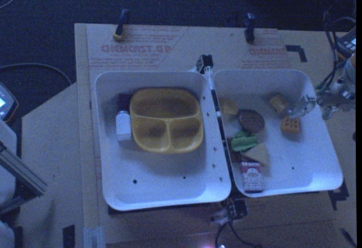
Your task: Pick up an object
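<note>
- Over the right bin's [317, 176] far right side, your gripper [304, 106] hangs low, reaching in from the arm [346, 85] at the table's [56, 128] right edge.
- You can see the metal tips near the bin floor, but the dim light hides the gap between them; I cannot tell whether the fingers are spread or closed, and nothing is visibly caught between them.
- Your nearest candidates sit just beside the tips: a small tan block [277, 102] to their left and an orange waffle piece [290, 125] just below.
- Further left in the same bin you have a dark brown round patty [251, 120], a yellow piece [228, 107] by the dividing wall, a green leafy item [243, 142], a pale wedge [259, 154] and a red-and-white carton [252, 177].
- Across in the left bin [113, 179], well apart from the gripper, rest a yellow divided plate [166, 120] and a small white bottle [123, 126] touching its left rim.
- By my judgement you are in the approach-and-descend step; no object looks lifted yet.
- Your next move calls for centring the tips over one item, most likely the tan block or the waffle piece, closing on it squarely, then rising straight up.
- Watch the bin's right wall: it is close to the wrist, and a glancing close could push the small pieces aside.
</note>
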